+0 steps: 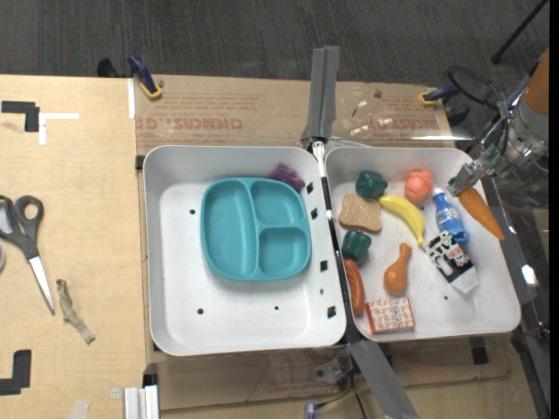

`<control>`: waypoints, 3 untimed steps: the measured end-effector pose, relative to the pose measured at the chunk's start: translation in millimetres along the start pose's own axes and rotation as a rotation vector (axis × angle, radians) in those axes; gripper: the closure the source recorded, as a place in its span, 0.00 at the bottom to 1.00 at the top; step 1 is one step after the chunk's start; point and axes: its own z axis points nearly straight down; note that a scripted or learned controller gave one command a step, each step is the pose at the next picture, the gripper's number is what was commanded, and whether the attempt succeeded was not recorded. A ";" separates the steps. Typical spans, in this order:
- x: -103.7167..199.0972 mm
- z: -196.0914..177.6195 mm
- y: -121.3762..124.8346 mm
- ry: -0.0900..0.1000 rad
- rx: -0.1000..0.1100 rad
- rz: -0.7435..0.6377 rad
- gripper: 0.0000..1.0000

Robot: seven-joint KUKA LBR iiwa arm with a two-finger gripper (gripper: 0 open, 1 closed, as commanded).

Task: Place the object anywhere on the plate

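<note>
A teal divided plate lies in the left white bin, with a small purple object just behind its far rim. My gripper hangs over the far right corner of the right bin. It sits just above the top of an orange carrot and a blue bottle. Nothing can be seen held in it.
The right bin also holds a green pepper, a pink ball, a bread slice, a banana, a drumstick, a sausage, a pink box and a cow-print carton. Scissors lie on the bench at left.
</note>
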 end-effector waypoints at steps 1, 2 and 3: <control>-47.8 83.6 15.8 -0.001 -0.004 -0.203 1.00; -50.0 108.7 25.2 -0.003 -0.008 -0.473 1.00; -34.0 140.2 8.8 -0.002 -0.018 -0.610 1.00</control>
